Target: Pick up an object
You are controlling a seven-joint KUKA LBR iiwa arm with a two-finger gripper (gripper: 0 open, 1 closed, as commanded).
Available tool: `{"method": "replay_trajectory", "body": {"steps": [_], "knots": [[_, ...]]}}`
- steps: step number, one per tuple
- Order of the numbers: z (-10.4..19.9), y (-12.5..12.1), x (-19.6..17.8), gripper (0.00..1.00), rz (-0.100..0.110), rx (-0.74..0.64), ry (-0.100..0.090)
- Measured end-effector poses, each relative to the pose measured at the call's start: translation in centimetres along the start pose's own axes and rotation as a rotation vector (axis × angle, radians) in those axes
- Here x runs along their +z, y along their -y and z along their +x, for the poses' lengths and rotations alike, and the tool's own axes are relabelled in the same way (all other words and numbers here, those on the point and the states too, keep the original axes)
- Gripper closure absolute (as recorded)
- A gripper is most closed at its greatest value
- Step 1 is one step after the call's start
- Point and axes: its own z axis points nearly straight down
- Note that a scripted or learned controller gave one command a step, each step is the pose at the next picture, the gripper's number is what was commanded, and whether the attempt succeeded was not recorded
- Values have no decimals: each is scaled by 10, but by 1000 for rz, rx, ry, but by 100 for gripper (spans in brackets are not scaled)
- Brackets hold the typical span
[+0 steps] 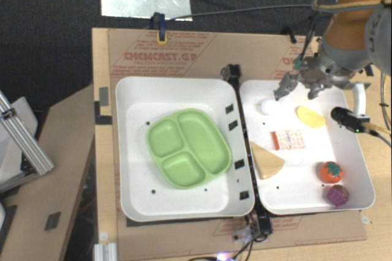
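Camera view: the gripper (300, 89) hovers over the right bin's (361, 162) far end, fingers spread, pinching nothing. A yellow piece (310, 116) lies just beside it; the left bin (131, 131) holds a green tray (187, 147).

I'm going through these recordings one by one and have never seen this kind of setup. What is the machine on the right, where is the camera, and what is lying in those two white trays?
The camera is fixed above a bench and looks down at a slant. The machine is a robot arm, grey with an orange band, reaching in from the right. At its end is a two-finger gripper, open and holding nothing, above the far end of the right bin.

The left bin holds a green divided plate. The right bin holds loose things to pick from: a small white object near the gripper, a yellow piece, a red-and-white packet, a tan wedge, an orange toy fruit and a purple object.
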Motion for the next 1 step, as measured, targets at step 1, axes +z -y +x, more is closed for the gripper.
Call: {"method": "replay_trajectory", "body": {"steps": [1], "knots": [[0, -2, -6, 0, -11, -2, 1]]}}
